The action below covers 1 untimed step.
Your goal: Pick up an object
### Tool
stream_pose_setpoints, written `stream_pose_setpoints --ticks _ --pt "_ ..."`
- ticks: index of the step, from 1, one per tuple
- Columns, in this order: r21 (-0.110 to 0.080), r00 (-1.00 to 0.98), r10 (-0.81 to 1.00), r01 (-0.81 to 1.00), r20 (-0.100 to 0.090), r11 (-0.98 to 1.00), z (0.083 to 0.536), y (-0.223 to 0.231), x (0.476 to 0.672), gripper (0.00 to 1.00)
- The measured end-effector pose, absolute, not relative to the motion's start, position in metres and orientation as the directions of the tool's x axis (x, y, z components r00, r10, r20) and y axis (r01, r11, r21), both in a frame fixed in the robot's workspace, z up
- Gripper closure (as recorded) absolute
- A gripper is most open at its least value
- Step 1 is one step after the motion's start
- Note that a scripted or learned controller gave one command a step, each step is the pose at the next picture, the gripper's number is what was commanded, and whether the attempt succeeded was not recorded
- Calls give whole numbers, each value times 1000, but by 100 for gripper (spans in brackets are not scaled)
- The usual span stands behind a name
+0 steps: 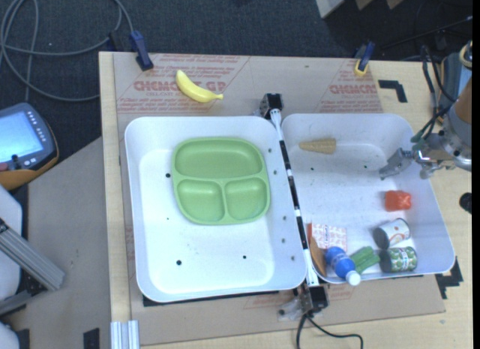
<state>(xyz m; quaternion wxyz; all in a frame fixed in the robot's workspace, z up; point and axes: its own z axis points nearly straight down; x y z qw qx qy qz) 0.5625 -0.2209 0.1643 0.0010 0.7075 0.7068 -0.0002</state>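
Jaws [396, 164] hang over right bin [352, 126], state unclear, nothing visibly held. Red block [398, 200] lies just below them, cans [396, 247] further down. Risk: descent lands beside block, nudging it toward bin wall, jaws closing on nothing.

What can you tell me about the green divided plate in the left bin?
The green divided plate looks like pale green matte plastic, a rounded rectangle with one long compartment along its far side and two smaller ones along its near side. All three compartments hold nothing. It lies flat, right way up, on the floor of the left bin, in the far half and a little toward the right bin. Nothing else touches it; the gripper is over the right bin.
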Motion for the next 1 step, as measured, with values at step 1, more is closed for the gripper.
stream_pose_setpoints --ticks 1 --pt "-2 0 1000 1000 1 0 87 -213 532 0"
